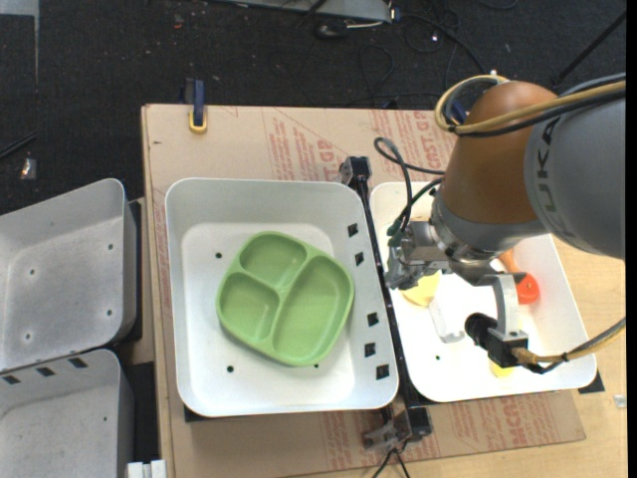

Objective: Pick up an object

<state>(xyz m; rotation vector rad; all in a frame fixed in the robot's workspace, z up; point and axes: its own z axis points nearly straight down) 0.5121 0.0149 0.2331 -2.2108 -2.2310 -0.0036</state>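
My hand (pixel 408 263) hangs low over the right white bin (pixel 557 366); its grip I cannot tell; a pale yellow lumpy object (pixel 423 289) lies just below it, an orange rounded piece (pixel 526 287) further right.

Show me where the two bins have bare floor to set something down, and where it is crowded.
The left bin has bare floor around the green divided plate: a strip along its near wall and the corner near the top left. The right bin is crowded: the arm hangs over it, with a yellow object and an orange object beside it.
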